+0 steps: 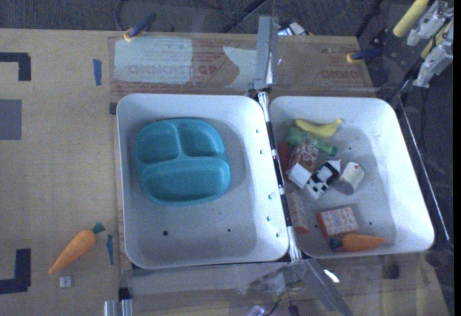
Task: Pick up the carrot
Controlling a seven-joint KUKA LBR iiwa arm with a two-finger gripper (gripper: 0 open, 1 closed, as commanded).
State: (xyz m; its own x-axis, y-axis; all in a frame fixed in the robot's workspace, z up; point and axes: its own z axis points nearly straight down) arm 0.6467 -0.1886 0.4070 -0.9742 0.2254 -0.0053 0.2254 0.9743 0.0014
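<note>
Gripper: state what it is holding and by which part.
Nothing held. The two-finger gripper hangs outside the bins, fingers' state unclear; one orange toy carrot lies in the right white bin.

Tool (432, 34) cut off at top-right edge, fingers too blurry to tell

Faint reddish lettering runs across the clear sheet (155, 61) behind the left bin and again on the cardboard (338, 74) behind the right bin, too blurred to read.

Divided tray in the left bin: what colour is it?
Teal blue divided tray, in the camera view.
</note>
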